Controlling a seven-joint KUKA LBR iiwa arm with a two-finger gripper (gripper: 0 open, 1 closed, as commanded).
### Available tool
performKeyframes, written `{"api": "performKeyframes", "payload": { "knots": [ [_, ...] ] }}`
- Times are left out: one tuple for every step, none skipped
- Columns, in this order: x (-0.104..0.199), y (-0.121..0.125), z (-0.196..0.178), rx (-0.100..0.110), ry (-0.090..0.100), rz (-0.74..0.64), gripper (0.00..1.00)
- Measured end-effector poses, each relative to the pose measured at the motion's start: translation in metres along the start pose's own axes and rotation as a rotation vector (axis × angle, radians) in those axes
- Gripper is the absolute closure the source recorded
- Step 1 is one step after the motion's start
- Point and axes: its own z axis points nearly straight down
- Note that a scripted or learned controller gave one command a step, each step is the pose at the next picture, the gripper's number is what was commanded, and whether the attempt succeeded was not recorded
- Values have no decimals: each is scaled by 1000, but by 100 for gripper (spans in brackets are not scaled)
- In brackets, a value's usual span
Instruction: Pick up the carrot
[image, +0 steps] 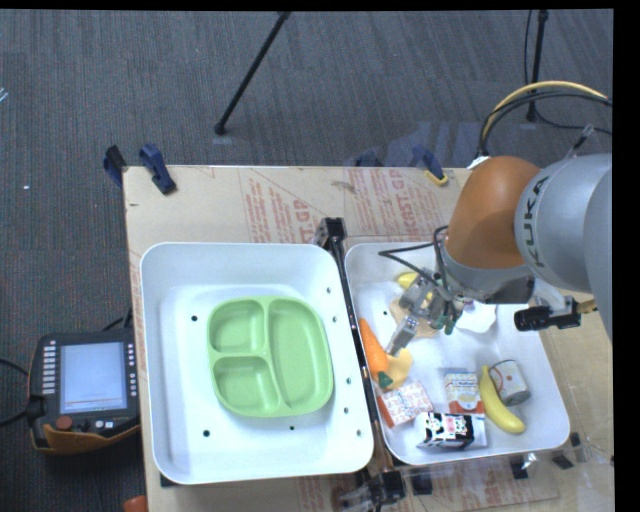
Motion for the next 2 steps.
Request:
{"api": "performKeyframes", "payload": {
  "knots": [
    [45, -34, 5, -2, -15, 261, 0],
    [11, -12, -5, -6, -1, 639, 0]
  ]
}}
